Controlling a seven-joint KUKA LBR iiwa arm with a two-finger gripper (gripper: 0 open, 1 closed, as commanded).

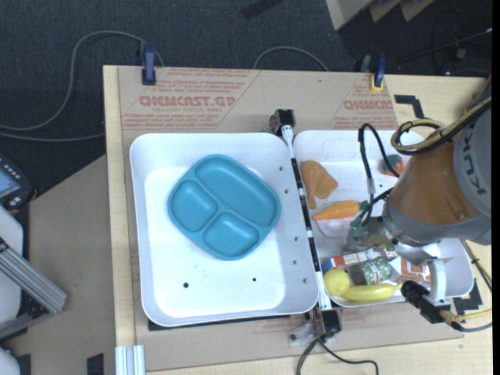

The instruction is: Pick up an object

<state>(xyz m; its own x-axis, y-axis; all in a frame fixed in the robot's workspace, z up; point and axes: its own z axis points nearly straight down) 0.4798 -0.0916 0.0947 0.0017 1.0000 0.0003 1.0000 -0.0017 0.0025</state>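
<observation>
A wooden bench (117, 209) seen from above carries two shallow white bins side by side. Red print on the board behind them reads roughly "CHEMCAST GP" (187, 101), and the same lettering begins again, cut off, further right. The left bin (156, 287) holds a blue divided plate (223, 206) with three compartments, its long axis slanting from upper left to lower right. The right bin (332, 143) holds the loose objects. A yellow banana (355, 289) lies along the bin's near edge, long axis running left to right. An orange carrot-shaped piece (337, 209) lies mid-bin, also running left to right, its narrower end toward the left. A tan, wedge-shaped piece (317, 181) sits just behind it. The grey arm, with its orange band (426, 190), reaches in from the right, and part of a dark "KU" marking shows on its housing. The gripper (366, 237) is low in the right bin between carrot and banana; how it is set cannot be told
</observation>
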